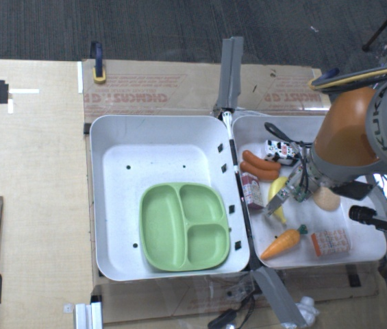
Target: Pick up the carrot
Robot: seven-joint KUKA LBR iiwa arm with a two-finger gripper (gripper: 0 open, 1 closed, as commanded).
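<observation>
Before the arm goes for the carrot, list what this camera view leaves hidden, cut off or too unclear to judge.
- Gripper: too small and cluttered in the camera view to judge its finger state.
- Banana: partly covered by the gripper, so contact is unclear.
- Beige round item: partly under the wrist; identity unclear.
- Right bin: its far right part lies under the arm.
- Small printed package: label too small to read.
- Carrot: fully visible, lying apart from the gripper.
</observation>
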